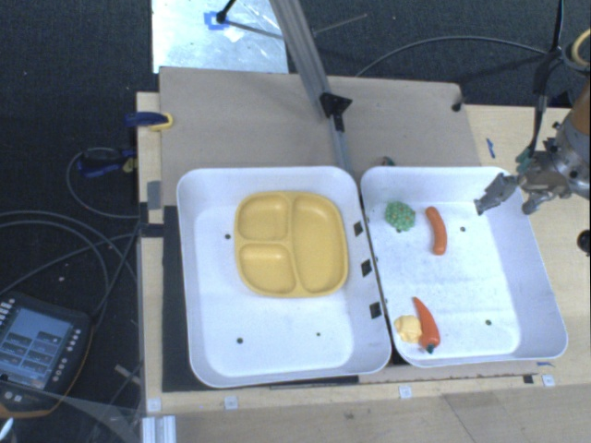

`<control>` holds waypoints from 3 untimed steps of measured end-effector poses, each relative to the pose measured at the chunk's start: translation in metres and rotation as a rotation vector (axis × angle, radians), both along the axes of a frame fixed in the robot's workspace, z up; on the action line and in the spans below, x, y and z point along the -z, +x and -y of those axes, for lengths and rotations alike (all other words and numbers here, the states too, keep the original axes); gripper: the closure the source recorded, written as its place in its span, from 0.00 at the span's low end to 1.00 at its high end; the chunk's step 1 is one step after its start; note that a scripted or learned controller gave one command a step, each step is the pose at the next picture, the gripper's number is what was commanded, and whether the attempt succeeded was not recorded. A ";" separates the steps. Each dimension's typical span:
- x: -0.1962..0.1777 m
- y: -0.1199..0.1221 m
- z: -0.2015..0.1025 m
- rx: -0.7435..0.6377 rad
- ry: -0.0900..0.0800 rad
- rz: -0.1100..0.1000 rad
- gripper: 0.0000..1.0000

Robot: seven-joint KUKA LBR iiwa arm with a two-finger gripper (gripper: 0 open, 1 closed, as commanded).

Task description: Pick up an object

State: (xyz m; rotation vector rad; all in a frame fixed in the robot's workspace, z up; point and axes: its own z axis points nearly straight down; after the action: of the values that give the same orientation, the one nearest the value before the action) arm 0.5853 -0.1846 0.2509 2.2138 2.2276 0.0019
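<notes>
Objects up for grabs: four small things, all sitting in the right bin [545, 293], none of them lifted.
Broccoli [400, 216]: little green floret near the bin's upper left corner, resting on the floor.
Sausage [437, 231]: orange-red, lying just beside the broccoli on its right, running roughly top to bottom, not touching it as far as I can see.
Carrot [426, 322]: orange-red with a greenish tip at its lower end, down near the bin's front edge, angled a bit.
Yellow lump [407, 327]: small pale yellow piece right up against the carrot's left side; can't make out what it is.
Gripper [517, 196]: hanging over the upper right part of the right bin, well apart from all four items. The two fingers are spread, one pointing down-left and one on the right, with nothing between them.
Arm [574, 160]: comes in from the right edge, grey hardware with a bit of orange above.
Left bin [208, 340]: holds a yellow divided plate [291, 244] with three compartments, sitting toward the upper middle.
Bench [240, 109]: brownish board under both bins.
Off to the left: a handheld controller [32, 344] on the floor.
</notes>
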 end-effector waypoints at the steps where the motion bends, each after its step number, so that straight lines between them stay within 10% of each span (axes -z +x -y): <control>1: 0.000 0.000 0.000 0.000 0.000 0.000 0.00; 3: 0.107 -0.004 -0.011 0.006 0.001 -0.005 0.00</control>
State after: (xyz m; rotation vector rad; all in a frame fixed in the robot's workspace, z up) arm 0.5810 -0.1737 0.1442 2.2234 2.2245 -0.0031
